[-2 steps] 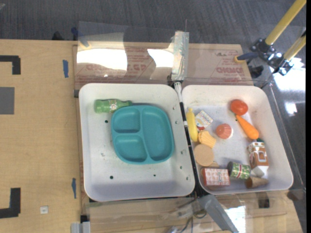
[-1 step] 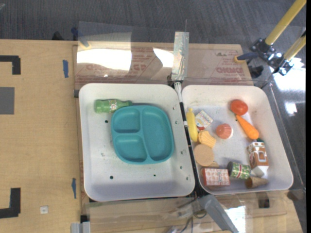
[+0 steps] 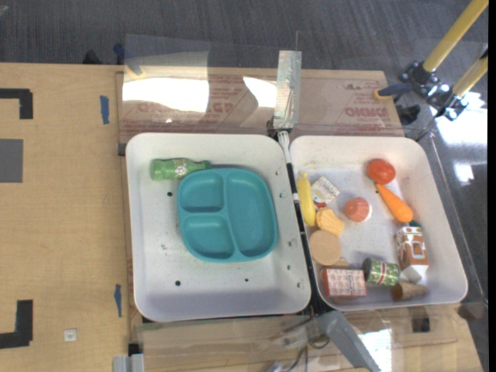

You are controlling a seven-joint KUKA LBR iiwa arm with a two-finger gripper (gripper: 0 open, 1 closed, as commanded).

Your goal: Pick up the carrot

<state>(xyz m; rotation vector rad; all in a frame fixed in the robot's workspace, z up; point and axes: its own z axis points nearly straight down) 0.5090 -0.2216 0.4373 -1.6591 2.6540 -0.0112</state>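
Camera view showed the orange plastic carrot [image 3: 394,202] lying aslant in the right-hand shallow white bin [image 3: 446,231], its thick end touching the lower right of the round orange-red toy tomato [image 3: 380,170]. Whether the pincer was open or closed could not be told, nor how the carrot lay relative to it.

That bin held ten things, one of each. Left of the tomato lay a yellow toy banana [image 3: 305,200] and a small white packet [image 3: 324,190]. Below and left of the tomato sat a pinkish-red ball [image 3: 356,208], a yellow ridged piece [image 3: 331,222], a tan disc [image 3: 325,247] and a red-and-white box [image 3: 343,282]. Well below the tomato were a green can [image 3: 381,271], a red-and-white carton [image 3: 411,248] and a brown cone [image 3: 408,290].

Far left of the tomato, the second white bin [image 3: 147,270] on the counter held two things: one teal three-part plate [image 3: 227,212] and one green bottle [image 3: 177,167] on its side, touching the plate's upper left rim.
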